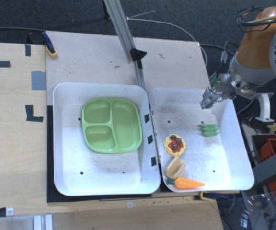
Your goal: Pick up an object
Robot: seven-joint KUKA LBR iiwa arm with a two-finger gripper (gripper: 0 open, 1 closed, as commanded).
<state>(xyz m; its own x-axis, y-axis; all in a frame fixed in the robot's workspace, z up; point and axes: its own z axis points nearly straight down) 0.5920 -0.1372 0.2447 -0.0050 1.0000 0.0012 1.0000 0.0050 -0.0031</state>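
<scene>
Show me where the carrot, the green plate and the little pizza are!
carrot (189, 183), camera view, on the middle of its orange body.
green plate (112, 125), camera view, on the ridge between its compartments.
little pizza (175, 144), camera view, on its red topping.

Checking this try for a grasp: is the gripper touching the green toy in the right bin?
Apart. The camera view shows bare white bin floor between the gripper and the green toy.
</scene>
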